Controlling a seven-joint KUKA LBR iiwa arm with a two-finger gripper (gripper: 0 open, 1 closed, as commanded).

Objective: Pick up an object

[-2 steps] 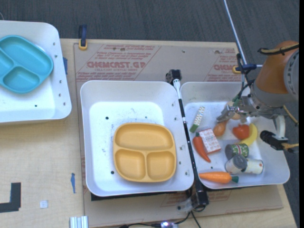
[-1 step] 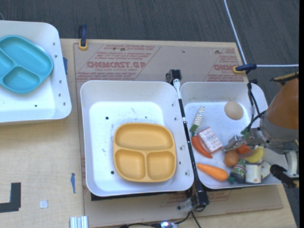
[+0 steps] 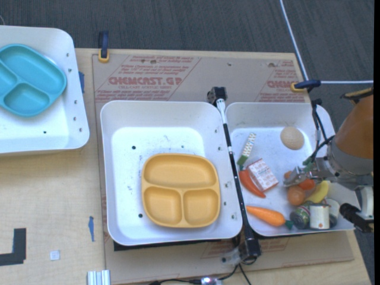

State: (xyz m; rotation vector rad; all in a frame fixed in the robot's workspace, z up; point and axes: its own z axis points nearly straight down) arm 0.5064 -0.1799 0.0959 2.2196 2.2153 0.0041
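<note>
Table (image 3: 53,206): pale wood under a lettered brown sheet (image 3: 148,76), dark carpet (image 3: 178,10) beyond. Left bin (image 3: 113,159): yellow plate (image 3: 180,190). Right bin (image 3: 267,114): egg (image 3: 291,138), carrot (image 3: 265,216), box (image 3: 262,175). Gripper (image 3: 300,175) low over orange fruit (image 3: 296,195) at bin's right side; jaws' state cannot be told.

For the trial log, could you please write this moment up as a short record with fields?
left bin: white bin holding a yellow divided plate
right bin: white bin holding an egg, two carrots, a small red-and-white carton, a yellow banana-like toy and other small toys
gripper: gripper low at the right bin's right side, among the toys
grasp: cannot tell
off bench: blue divided plate on a white tray at far left
</note>
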